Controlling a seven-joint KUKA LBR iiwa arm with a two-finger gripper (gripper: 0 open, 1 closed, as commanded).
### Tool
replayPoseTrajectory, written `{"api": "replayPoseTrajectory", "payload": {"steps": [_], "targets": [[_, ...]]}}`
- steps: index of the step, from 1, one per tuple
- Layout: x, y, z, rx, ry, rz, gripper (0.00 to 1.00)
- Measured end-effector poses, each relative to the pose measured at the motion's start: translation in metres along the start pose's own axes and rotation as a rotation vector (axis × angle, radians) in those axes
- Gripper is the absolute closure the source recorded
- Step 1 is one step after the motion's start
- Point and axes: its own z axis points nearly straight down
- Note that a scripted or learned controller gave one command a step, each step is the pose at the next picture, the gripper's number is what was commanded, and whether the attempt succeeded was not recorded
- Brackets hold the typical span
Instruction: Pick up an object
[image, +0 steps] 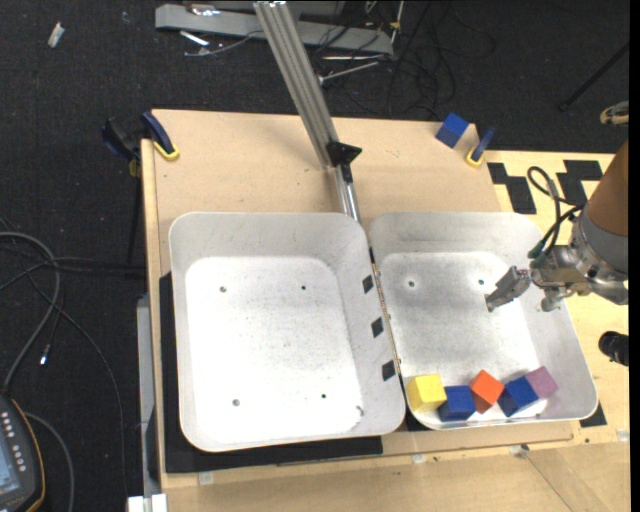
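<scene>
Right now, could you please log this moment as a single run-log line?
gripper: above right bin, nothing held | blocks: yellow, blue, orange, blue, purple along near wall | pick: not yet done

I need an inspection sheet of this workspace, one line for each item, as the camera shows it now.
Surface: wooden bench bearing left bin and right bin, side by side.
Job's things: yellow block, blue block, orange block, second blue block and purple block, clustered along the right bin's near edge.
Clutter: another blue block on the bench's far right corner.
Gripper: gripper above the right bin, apart from the blocks, holding nothing.
Cables: black cables on the floor at left.
Surroundings: dark carpet; metal pole.
</scene>
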Motion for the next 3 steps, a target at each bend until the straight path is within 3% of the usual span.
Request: {"api": "replayPoseTrajectory", "payload": {"steps": [1, 2, 3], "targets": [[0.022, 0.017, -0.041, -0.005, -0.001, -0.007, 0.0], [0.082, 0.018, 0.036, 0.008, 0.004, -0.009, 0.0], [0.154, -0.017, 0.032, 0.004, 0.004, -0.01, 0.0]]}}
